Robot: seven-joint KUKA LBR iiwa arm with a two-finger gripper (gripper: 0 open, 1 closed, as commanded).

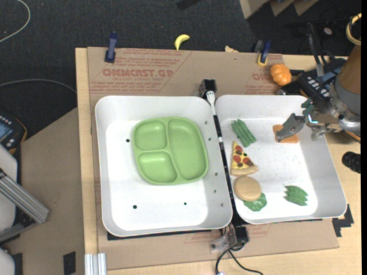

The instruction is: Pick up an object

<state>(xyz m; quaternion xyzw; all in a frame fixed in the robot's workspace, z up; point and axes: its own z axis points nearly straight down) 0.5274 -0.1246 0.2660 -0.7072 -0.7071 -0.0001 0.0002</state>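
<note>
I see the gripper (288, 128) over the right bin (327, 171), its fingers (293, 121) touching an orange piece (287, 135) on the bin floor; I cannot tell whether they are open or closed. The same bin holds 2 green bean bundles (244, 132) (296, 195), 1 pizza slice (241, 158) and 1 burger (249, 192); the left bin (114, 153) holds 1 green divided plate (170, 150); both sit on the worktop (86, 96).

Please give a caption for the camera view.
Gripper over an orange piece in the right bin; green tray in the left bin.
</note>
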